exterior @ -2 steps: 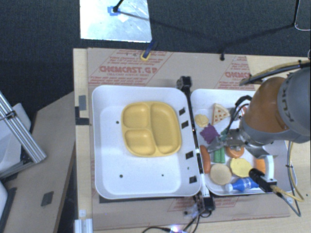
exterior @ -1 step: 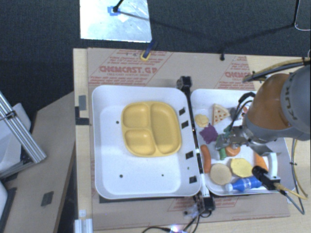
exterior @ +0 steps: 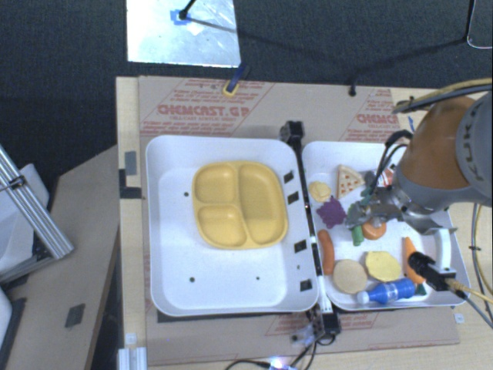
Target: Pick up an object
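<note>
My gripper point(exterior: 367, 211) hangs over the middle of the right bin point(exterior: 442, 299), just above a small green piece point(exterior: 357, 234) and an orange-red round piece point(exterior: 375, 230). A purple toy point(exterior: 331, 212) lies directly to its left. Nearby lie a triangular sandwich slice point(exterior: 348, 180), a small yellow round piece point(exterior: 320, 190), a red sausage point(exterior: 327, 251), a tan round cookie point(exterior: 349, 276), a yellow potato slice point(exterior: 383, 266), a blue bottle point(exterior: 390, 291) and an orange carrot point(exterior: 408, 248). The arm's body hides the bin's far right part.
The left bin point(exterior: 166, 230) holds a yellow divided plate point(exterior: 238, 204). A black-clipped divider point(exterior: 304, 206) separates the two bins. A metal frame point(exterior: 31, 214) stands at the bench's left.
</note>
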Tool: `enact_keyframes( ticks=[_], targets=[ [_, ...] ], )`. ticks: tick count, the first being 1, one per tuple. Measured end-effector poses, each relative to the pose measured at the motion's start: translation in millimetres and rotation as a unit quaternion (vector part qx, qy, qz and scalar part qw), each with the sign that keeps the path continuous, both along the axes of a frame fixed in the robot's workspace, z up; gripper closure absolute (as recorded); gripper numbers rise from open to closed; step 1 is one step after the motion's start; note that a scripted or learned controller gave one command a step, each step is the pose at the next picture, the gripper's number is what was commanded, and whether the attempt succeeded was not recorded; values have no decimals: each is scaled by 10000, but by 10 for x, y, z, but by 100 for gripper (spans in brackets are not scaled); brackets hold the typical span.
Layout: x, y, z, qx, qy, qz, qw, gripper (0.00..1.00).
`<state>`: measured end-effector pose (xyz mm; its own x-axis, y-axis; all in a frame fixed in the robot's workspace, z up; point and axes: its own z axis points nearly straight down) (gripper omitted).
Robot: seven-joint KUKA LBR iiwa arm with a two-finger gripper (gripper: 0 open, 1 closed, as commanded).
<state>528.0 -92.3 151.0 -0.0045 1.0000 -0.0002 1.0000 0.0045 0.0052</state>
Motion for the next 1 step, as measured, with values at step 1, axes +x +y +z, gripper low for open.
enact_keyframes(
  ticks=[1],
  targets=[
    [-22, 2, 435, -3, 1, -1, 10000, 100]
  ],
)
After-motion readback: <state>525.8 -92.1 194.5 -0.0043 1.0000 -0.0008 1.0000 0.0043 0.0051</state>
